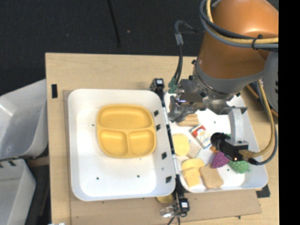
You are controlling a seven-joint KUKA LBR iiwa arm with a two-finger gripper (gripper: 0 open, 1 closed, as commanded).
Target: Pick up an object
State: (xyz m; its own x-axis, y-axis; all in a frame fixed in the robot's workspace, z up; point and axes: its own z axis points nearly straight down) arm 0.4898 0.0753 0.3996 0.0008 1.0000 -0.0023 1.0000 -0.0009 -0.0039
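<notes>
My gripper [179, 110] hangs low over the far left corner of the right bin [255, 179], under the big orange and grey wrist. A tan, bun-like piece [188, 121] lies right beside it, partly hidden by the gripper. Nearer the front lie a round yellow piece [180, 144], a pale waffle-like square [194, 148], a red and white card [200, 134], purple grapes [218, 160], a green piece [240, 167], a bread slice [211, 176] and yellow cheese-like blocks [191, 171]. I see nothing held in the gripper.
The left bin [82, 172] holds a yellow divided plate [125, 130] near its middle. A ridge with black clips [167, 139] separates the two bins. The wooden bench edge [56, 69] runs around them.
</notes>
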